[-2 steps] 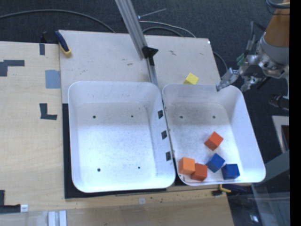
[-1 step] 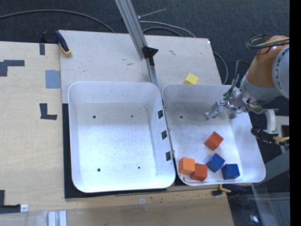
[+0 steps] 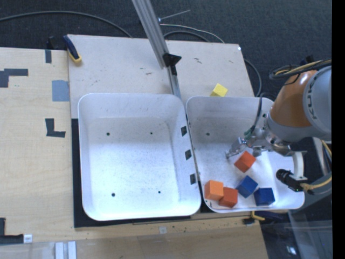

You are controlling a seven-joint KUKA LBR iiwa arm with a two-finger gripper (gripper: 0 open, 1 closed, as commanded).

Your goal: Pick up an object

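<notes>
Bins: two shallow white bins sit side by side on the counter point(image 3: 118, 63), the left bin point(image 3: 86, 161) and the right bin point(image 3: 202, 117), their inner walls touching.
Left bin contents: only bare floor with dark speckles and a few small holes.
Right bin contents: five blocks, all in the near half. One orange-red block point(image 3: 245, 161) lies tilted just under the gripper. Near the front wall, a lighter orange block point(image 3: 214, 189) touches a darker orange block point(image 3: 228, 197). A blue block point(image 3: 247, 186) sits just right of those, and a second blue block point(image 3: 264, 196) lies beside it at the front right corner.
Gripper: the gripper point(image 3: 243, 151) is low over the right bin, directly above the tilted orange-red block. I cannot tell how wide it stands, or whether the block is between its tips or merely below them.
Arm: grey, with an orange band point(image 3: 294, 104), reaching in from the right over the right bin's edge.
Counter: pale wood. A small yellow block point(image 3: 219, 90) lies on it just behind the right bin. A blue and yellow tool point(image 3: 72, 49) rests near the far left corner. Grey and dark tape marks point(image 3: 60, 90) dot the left part.
Room: a silver metal rail point(image 3: 151, 23) slants down to the seam between the bins. Dark carpet point(image 3: 259, 15) with loose black cables point(image 3: 64, 16) lies beyond the counter.
</notes>
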